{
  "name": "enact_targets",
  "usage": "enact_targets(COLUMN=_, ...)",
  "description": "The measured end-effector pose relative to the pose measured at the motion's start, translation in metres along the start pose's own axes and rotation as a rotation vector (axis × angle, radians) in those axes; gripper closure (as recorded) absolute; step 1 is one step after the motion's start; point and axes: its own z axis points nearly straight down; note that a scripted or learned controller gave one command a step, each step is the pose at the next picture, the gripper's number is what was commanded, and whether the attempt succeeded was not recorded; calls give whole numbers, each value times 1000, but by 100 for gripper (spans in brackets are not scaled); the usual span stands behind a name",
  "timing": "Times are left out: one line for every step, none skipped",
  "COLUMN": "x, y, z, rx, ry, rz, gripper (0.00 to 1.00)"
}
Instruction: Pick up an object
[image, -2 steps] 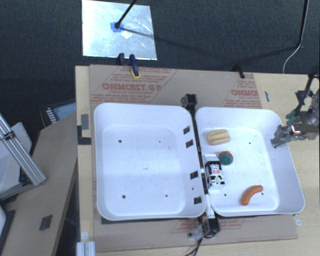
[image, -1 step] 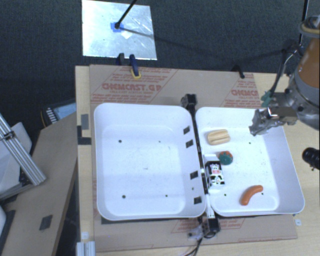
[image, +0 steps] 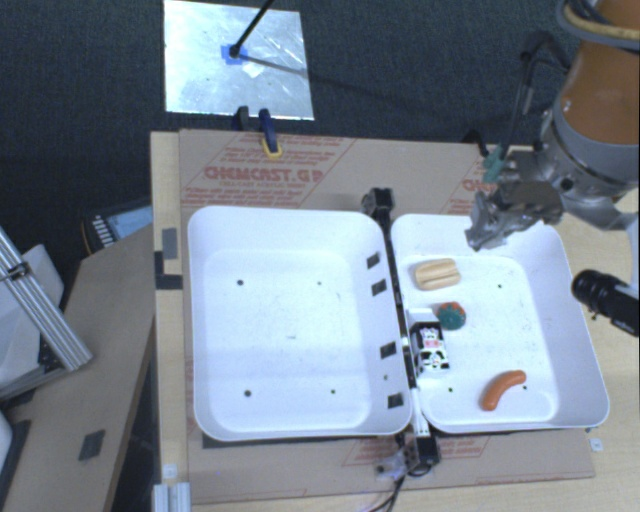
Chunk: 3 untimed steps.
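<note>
Over right bin (image: 560, 300), gripper (image: 487, 232) hovers above bun (image: 437, 273); can't tell its grip state, nothing picked yet.

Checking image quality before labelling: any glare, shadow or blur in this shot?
Camera view: the foil sheet glares bright; both white bins are evenly lit with faint shadows; the claw looks soft and blurred; the sausage and bread roll stay fairly sharp.

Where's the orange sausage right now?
The orange sausage lies in the right bin, near its front edge, right of the black-and-white carton and well below the gripper, which hovers over the bin's back rim.
</note>
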Motion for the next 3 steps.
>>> enact_targets(x=57, y=0, z=-39, rx=1, ry=1, rz=1, gripper=100)
enact_targets(x=60, y=52, z=42, rx=6, ry=-1, rz=7, gripper=100)
enact_targets(x=52, y=4, z=16, rx=3, ry=1, rz=4, gripper=100)
